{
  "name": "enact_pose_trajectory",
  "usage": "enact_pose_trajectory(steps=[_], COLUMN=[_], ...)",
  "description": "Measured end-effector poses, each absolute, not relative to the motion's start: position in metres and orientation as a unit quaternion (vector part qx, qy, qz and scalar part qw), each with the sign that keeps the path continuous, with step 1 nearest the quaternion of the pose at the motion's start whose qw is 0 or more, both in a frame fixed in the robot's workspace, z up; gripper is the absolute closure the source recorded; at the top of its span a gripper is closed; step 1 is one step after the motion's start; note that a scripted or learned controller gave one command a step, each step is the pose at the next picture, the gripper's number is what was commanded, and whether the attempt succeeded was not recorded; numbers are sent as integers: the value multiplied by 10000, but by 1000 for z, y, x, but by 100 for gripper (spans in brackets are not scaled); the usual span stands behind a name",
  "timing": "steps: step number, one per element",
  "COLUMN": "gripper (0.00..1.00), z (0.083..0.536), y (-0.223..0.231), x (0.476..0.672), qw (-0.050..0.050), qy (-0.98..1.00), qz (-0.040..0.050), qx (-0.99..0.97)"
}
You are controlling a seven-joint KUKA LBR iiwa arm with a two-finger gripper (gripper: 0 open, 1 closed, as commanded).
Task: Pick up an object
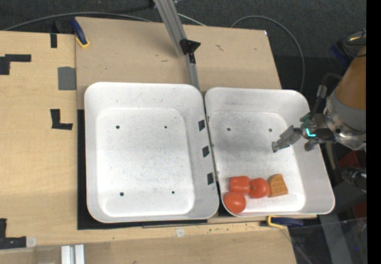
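Several small objects lie along the front edge of the right bin: a red piece, a second red piece, a third, rounder red piece at the front wall, and an orange-tan block. My gripper hangs over the right side of this bin, behind and to the right of the objects and well apart from them. It stands open, with one dark finger pointing left and nothing between the two.
The left bin adjoins the right one, joined by dark clips. A slanted metal pole rises behind the bins. A blue clamp sits at the back left, and a cable runs behind the right bin.
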State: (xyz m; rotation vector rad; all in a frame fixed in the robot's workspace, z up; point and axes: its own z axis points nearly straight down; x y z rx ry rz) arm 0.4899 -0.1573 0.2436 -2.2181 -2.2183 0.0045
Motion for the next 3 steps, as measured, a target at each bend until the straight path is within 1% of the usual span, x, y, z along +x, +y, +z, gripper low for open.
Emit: enact_pose_trajectory(steps=[1,2,3], gripper=[0,0,0], z=[246,202,151], y=[-157,-153,-155], x=[491,491,499], qw=[6,24,29], qy=[-7076,-7074,-7074], qz=[3,17,21], qx=[-7066,-7068,-7068])
